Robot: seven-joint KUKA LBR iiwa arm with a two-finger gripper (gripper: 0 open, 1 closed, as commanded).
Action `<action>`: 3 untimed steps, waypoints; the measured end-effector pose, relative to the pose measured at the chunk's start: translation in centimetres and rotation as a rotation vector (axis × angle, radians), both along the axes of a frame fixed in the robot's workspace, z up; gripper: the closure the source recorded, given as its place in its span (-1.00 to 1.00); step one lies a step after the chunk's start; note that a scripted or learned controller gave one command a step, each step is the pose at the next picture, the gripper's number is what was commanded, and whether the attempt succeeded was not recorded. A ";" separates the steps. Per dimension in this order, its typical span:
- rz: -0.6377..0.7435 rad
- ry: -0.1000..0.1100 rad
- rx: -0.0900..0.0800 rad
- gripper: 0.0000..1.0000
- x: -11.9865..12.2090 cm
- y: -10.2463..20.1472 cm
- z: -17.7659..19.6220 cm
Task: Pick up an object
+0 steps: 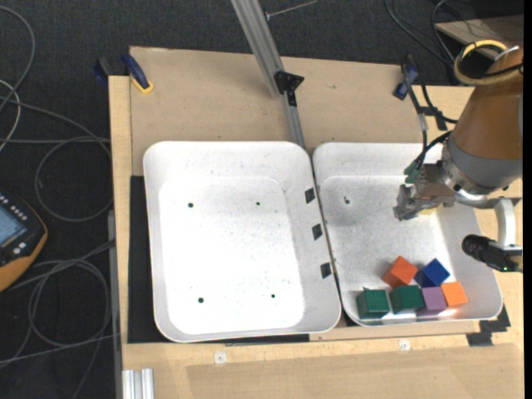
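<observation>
**Gripper above the right bin, blocks bunched at the near edge**

The blocks are small cubes with no long axis to speak of; they lie in a tight cluster at the near right corner of the right bin (349,173), each turned a little differently. The orange block (402,270) sits tilted at the cluster's far side, with the blue block (434,272) just beside it. In front run a green block (373,302), a darker green block (406,298), a purple block (433,298) and a second orange block (454,293), touching or nearly so.

The gripper (406,207) hangs over the middle of the right bin, apart from the cluster, with nothing seen between its fingers. At this slant I cannot tell how far the fingers stand apart.

The arm (490,131) is cut off at the right. The left bin (224,248) lies alongside.
</observation>
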State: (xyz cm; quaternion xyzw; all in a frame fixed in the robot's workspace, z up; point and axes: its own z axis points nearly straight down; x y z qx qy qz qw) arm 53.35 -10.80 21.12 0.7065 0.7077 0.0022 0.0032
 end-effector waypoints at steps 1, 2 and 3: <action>0.003 0.009 0.004 1.00 -1.3 5.1 0.0; 0.005 0.010 0.005 1.00 -1.6 10.4 -0.1; 0.006 0.005 0.004 1.00 -2.9 15.8 2.0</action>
